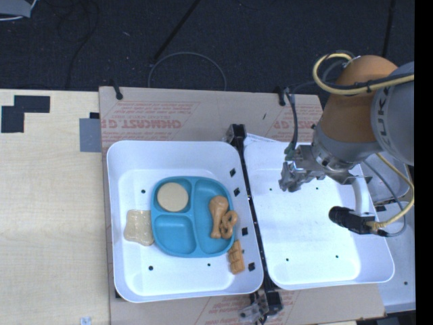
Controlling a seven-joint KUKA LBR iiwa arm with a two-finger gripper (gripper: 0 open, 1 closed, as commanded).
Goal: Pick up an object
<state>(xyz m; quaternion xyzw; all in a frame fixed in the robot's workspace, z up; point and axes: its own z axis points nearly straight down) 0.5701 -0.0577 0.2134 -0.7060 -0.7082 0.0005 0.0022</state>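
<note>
Candidates for pickup: a round tan disc like a flat cookie (172,196) in the upper-left compartment of the blue plastic divided tray (177,239); a knobbly brown pretzel-like piece (222,217) in that tray's right compartment; a pale beige slab like a slice of bread (139,227) touching the tray's left edge; a small orange-brown lump (235,257) just off the tray's lower right corner. All lie in the left white bin (125,158), none lifted. My claw (292,180) hangs over the upper left of the right white bin (338,266), well apart from every item; whether it is spread or pressed together I cannot tell. Progress: nothing gripped; the crossing to the left bin, descent and pinch are all left.
</note>
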